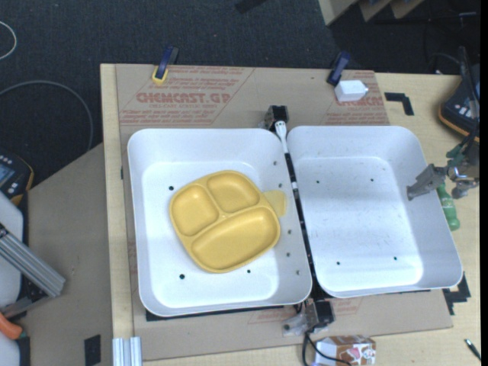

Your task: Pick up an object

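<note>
**Pincer at the right bin's edge, plate in the left bin**

At the right edge of the frame, I see the pincer (436,183) over the rim of the right bin (366,147); its grey fingers (422,181) are spread apart, nothing between them, a green part just beside. Left of centre, the yellow divided plate (224,220) lies flat in the left bin (152,151), well apart from the pincer. Both bins rest on the cardboard-covered tabletop (229,90).

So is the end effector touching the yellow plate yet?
Apart. The camera view shows the end effector at the right bin's far right edge, while the yellow plate lies in the left bin, with the whole right bin floor between them.
</note>
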